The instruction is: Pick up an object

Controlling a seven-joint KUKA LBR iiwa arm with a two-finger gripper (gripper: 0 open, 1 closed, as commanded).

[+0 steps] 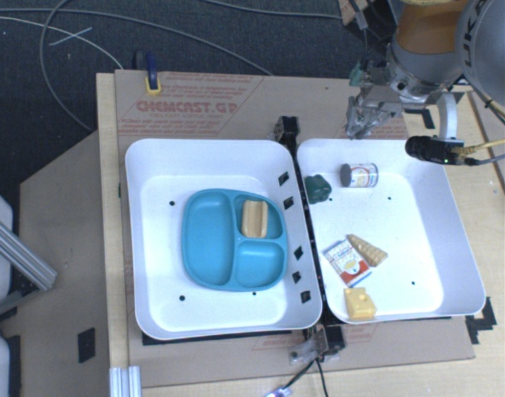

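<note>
Arm cut off by the upper right corner of the frame, only the orange band and grey wrist show. Gripper (362, 125) hangs over the far rim of the right bin (451, 246), upper right of frame; its fingers are small and blurred, nothing seen between them.

Right bin, glossy white plastic with rounded corners: small can (359, 175) lying on its side near the top, grey end, label too small to read; dark green lump (319, 188) at the upper left edge against the divider, shape hard to make out; flat red and white packet (346, 260) mid-bin, a tan ridged cone (368, 250) overlapping its right edge; yellow blocky piece (360, 303) at the bottom rim.

Left bin (153, 246) holds a blue tray (211, 246), smooth, three compartments, a tan bread-like piece (254, 218) in the upper right compartment.

Brown cardboard (194, 98) under both bins, red print partly hidden
</note>
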